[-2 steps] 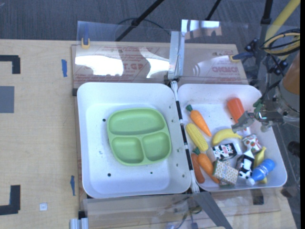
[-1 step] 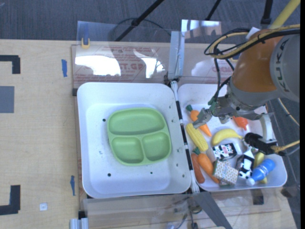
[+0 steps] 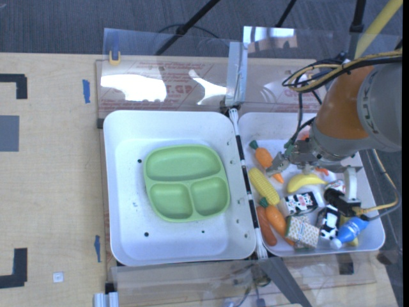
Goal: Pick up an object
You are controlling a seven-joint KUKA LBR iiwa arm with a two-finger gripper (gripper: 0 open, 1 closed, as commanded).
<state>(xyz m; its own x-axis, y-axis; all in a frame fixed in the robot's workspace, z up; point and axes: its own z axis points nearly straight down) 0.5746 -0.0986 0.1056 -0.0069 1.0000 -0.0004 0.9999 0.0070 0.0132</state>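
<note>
The right bin point(image 3: 374, 235) holds a heap of toy items. Among them are a small carrot point(image 3: 262, 156), a yellow corn cob point(image 3: 263, 185), a banana point(image 3: 305, 182), a black-and-white cow-patterned piece point(image 3: 300, 203), a larger carrot point(image 3: 275, 219), a patterned box point(image 3: 303, 233) and a blue bottle point(image 3: 349, 231). My gripper point(image 3: 282, 163) hangs low over the bin's upper middle, between the small carrot and the banana, just above the corn's upper end. The grey wrist and orange band rise behind it to the right and hide part of the bin's back.
The left bin point(image 3: 121, 171) holds a green three-compartment plate point(image 3: 186, 181). A clear wall with a metal post point(image 3: 235, 75) stands behind both bins. Cables point(image 3: 313, 75) loop off the arm at the upper right. Bare wooden bench point(image 3: 48, 171) lies to the left.
</note>
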